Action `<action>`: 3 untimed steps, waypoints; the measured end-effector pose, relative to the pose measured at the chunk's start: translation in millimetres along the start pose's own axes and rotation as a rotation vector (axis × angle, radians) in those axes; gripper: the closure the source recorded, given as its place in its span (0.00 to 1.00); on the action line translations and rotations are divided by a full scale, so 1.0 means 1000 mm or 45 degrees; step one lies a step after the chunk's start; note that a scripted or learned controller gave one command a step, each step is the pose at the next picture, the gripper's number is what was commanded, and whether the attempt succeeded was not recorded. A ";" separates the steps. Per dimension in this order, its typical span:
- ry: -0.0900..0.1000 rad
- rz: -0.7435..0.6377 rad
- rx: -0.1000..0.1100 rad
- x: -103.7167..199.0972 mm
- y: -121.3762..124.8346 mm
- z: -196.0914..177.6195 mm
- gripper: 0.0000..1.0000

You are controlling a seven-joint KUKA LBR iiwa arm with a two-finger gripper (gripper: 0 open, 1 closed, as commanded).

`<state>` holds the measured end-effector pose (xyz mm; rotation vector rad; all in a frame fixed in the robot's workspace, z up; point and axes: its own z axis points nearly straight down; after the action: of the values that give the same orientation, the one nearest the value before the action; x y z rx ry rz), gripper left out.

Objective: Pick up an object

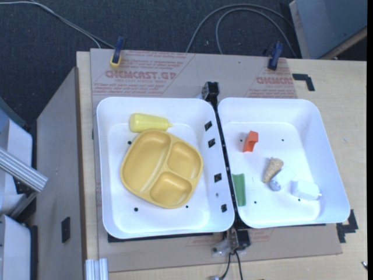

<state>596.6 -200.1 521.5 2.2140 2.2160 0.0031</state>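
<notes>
**What I can pick, and where it lies**

Camera view: Two white bins sit side by side, with a black strip (217, 150) running between them. I will tell every place from that strip.

The left bin (105, 156) holds a big yellow plate (162, 168) with three parts. It lies flat, a little way left of the strip. A yellow bottle (148, 122) lies on its side just past the far edge of the plate.

The right bin (326, 139) holds small things. A green stick (239, 189) lies just right of the strip, and its long side runs the same way as the strip. An orange block (250, 141) sits a bit further right and further back. A tan cone (273, 169) is further right again, with a small grey bit (274, 185) touching its near end. A white lump (306, 189) lies farthest from the strip, near the right wall.

I cannot tell if my jaws are open or closed.

My arm comes in from the right, so I think the right bin is the easier reach. The orange block stands apart from the rest, so I think it is a good pick. For the green stick, I would turn my jaws to close across its thin side.
</notes>
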 end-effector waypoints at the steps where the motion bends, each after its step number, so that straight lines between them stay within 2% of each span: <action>1: -0.004 -0.001 -0.006 0.000 0.000 -0.012 1.00; 3: -0.011 -0.003 -0.017 0.000 0.001 -0.035 1.00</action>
<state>597.8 -199.7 556.2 2.2003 2.2079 0.0082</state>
